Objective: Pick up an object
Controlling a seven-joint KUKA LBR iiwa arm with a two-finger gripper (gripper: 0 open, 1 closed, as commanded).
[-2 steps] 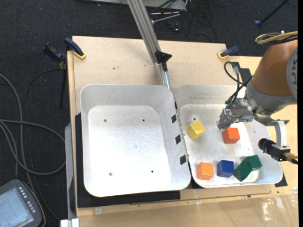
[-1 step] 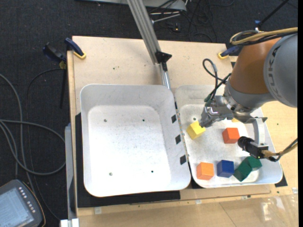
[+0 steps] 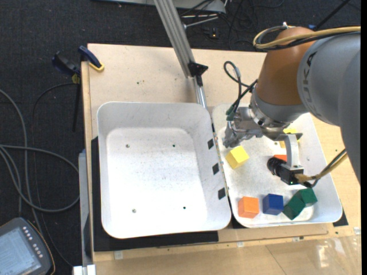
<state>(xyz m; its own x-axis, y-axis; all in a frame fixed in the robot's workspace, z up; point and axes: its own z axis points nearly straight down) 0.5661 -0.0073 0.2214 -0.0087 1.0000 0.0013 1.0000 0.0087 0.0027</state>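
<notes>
One gripper [image 3: 234, 144] hangs over the right bin [image 3: 321, 153], directly above a yellow block [image 3: 237, 156]; whether its fingers grasp the block cannot be told. Along the bin's near edge lie an orange block [image 3: 249, 207], a blue block [image 3: 273, 204] and a green block [image 3: 300, 203], close together. Left bin [image 3: 114, 119] adjoins the right one.
</notes>
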